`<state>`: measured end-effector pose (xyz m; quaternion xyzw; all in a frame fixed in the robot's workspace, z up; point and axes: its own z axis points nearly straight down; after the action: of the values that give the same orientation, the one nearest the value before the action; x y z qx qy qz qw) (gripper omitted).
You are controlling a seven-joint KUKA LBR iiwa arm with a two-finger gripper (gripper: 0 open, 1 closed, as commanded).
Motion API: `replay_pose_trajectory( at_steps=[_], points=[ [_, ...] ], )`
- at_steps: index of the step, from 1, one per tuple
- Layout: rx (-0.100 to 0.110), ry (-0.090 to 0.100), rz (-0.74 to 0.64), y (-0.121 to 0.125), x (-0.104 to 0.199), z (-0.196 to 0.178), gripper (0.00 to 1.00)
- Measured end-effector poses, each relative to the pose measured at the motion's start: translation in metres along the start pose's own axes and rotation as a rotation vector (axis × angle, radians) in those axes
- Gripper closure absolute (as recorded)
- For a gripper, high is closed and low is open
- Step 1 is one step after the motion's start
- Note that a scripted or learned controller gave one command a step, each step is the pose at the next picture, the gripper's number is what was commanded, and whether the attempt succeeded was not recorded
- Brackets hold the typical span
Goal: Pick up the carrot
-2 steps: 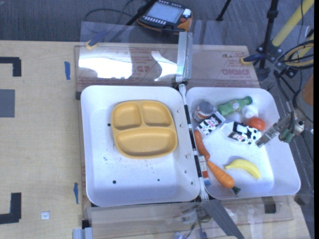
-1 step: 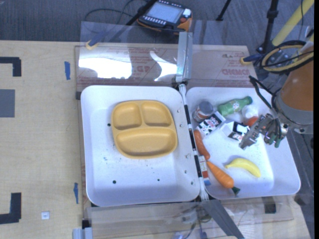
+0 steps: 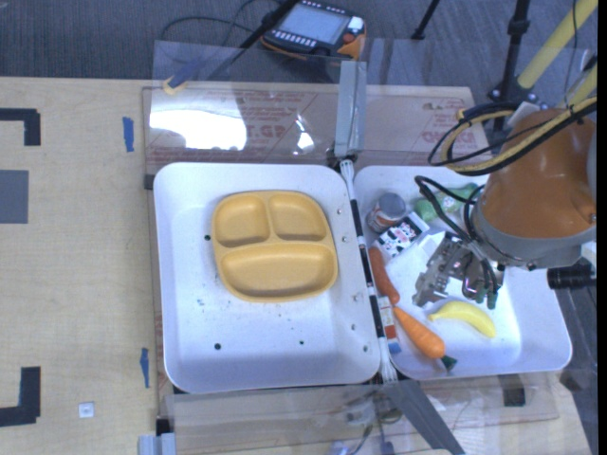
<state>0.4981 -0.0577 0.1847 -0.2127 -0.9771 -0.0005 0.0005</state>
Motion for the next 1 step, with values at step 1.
replay_pose_trajectory(
  at_steps=[1],
  points=[
    [-0.002, -0.017, -0.361, -0.035, -0.004, 0.0781, 1.0]
  ],
)
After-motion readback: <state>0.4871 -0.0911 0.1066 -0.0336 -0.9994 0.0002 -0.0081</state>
